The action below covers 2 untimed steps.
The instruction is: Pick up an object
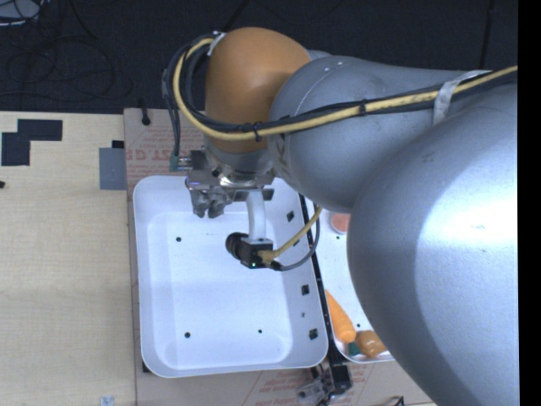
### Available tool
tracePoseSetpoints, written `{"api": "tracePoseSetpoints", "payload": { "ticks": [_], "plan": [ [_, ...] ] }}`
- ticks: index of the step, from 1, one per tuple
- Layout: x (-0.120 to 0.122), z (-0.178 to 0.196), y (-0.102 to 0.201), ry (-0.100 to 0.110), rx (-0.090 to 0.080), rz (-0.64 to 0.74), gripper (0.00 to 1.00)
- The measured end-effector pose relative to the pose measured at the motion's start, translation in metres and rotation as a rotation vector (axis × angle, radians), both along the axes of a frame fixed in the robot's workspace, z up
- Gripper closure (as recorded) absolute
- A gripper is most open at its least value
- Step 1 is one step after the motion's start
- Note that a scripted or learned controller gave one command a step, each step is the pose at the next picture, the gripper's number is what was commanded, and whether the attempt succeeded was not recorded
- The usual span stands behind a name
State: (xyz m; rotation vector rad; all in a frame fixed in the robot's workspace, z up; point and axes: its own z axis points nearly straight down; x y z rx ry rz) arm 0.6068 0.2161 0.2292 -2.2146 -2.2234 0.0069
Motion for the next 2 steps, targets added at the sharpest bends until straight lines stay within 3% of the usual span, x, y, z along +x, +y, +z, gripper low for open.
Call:
{"api": "tracePoseSetpoints", "payload": {
  "ticks": [1, 2],
  "plan": [
    [0.037, 0.081, 0.017, -0.012, 0.002, -0.001, 1.0],
    [-0.017, 0.096, 0.027, 0.0, -0.001, -0.002, 1.0]
  ]
}}
